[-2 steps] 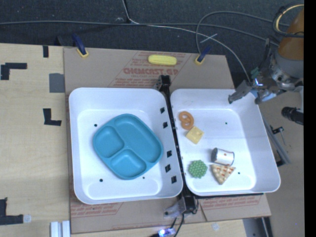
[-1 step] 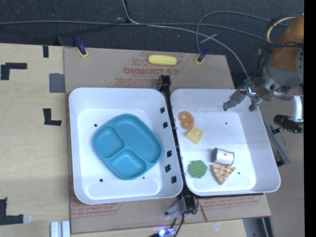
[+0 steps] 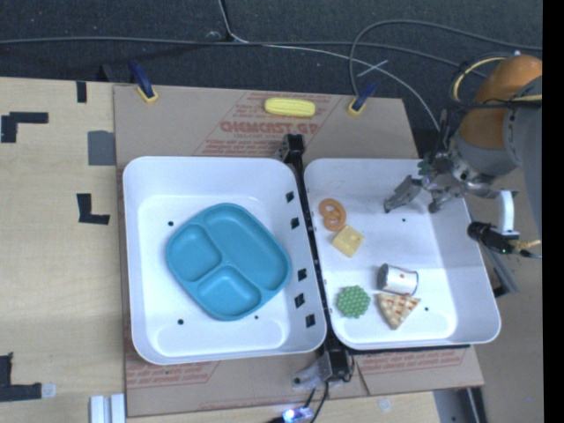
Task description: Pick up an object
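Note:
The right bin [image 3: 458, 324] holds several small items: an orange pretzel [image 3: 332, 212], a yellow cheese cube [image 3: 347, 241], a white and grey can on its side [image 3: 398, 279], a green broccoli-like piece [image 3: 353, 301] and a pizza slice [image 3: 398, 308]. My gripper [image 3: 414, 196] hovers over the bin's upper right part, its two fingers spread open with nothing between them. It is well to the right of the pretzel and above the can.
A blue divided plate [image 3: 227, 259] lies in the left bin [image 3: 141, 236]. A yellow banana-like object [image 3: 289, 107] rests on the cardboard behind the bins. Cables [image 3: 379, 60] run across the dark back area. The arm [image 3: 493, 122] comes in at the right.

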Tool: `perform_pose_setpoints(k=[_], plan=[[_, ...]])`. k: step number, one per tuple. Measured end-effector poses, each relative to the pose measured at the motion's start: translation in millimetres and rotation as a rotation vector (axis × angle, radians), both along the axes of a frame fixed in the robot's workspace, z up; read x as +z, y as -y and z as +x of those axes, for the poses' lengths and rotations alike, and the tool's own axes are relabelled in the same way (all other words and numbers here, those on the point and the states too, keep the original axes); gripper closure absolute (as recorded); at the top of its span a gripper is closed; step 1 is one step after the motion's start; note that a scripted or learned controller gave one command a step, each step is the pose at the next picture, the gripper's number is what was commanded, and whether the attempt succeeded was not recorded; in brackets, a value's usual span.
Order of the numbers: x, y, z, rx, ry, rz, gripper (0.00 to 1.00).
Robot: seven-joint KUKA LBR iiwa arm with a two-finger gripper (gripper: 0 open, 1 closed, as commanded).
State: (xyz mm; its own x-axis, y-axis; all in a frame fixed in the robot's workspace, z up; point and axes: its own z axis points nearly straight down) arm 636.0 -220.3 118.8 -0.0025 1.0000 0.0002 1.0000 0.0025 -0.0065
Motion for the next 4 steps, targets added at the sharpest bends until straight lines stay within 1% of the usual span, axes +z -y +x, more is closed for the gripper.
perform_pose_setpoints(k=[1, 2, 3, 4], plan=[[-35.3, -1.0, 0.5, 0.001, 0.007, -0.003, 0.0], [-21.3, -0.3, 2.2, 0.002, 0.012, -0.007, 1.0], [42.5, -0.2, 1.1, -0.001, 0.011, -0.002, 1.0], [96.0, -0.3, 2.0, -0.001, 0.011, -0.002, 1.0]])
